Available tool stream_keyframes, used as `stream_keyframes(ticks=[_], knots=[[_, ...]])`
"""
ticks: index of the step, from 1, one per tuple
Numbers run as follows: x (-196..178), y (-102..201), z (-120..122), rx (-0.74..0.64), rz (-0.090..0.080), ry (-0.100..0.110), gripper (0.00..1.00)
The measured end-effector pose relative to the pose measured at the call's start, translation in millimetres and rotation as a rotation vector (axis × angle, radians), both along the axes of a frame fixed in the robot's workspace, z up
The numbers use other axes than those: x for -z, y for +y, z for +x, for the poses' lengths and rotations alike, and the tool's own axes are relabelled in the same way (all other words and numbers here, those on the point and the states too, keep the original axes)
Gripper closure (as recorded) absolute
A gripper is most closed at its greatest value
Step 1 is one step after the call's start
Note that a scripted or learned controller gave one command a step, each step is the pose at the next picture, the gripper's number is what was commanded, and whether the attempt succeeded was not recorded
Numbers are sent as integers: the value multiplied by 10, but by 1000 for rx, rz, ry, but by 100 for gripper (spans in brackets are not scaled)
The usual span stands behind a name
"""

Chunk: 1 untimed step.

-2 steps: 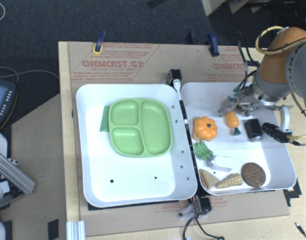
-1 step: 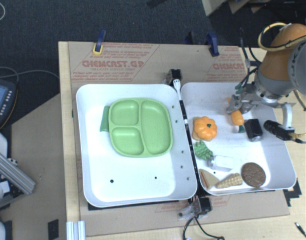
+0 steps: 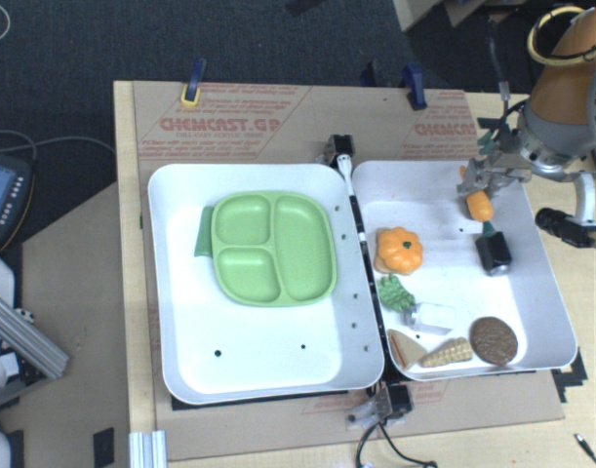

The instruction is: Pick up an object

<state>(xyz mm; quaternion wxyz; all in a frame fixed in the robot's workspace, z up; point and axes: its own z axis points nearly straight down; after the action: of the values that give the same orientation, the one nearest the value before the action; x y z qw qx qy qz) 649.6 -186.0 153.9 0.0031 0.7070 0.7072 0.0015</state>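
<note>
Claw (image 3: 480,185) at upper right of the frame, above the right bin (image 3: 551,291); a small orange object (image 3: 480,206), oblong and smooth, sits directly beneath its tip. Contact between them cannot be determined, nor can the claw's state. Lower in that bin: orange pumpkin (image 3: 399,250), black block (image 3: 493,252), brown disc (image 3: 494,339). Left bin (image 3: 180,339) carries a green divided plate (image 3: 274,248)
</note>
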Motion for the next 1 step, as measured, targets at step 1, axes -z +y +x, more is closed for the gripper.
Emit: stream_keyframes(ticks=[1], knots=[[-644,-56,12,0,-2,-3,100]])
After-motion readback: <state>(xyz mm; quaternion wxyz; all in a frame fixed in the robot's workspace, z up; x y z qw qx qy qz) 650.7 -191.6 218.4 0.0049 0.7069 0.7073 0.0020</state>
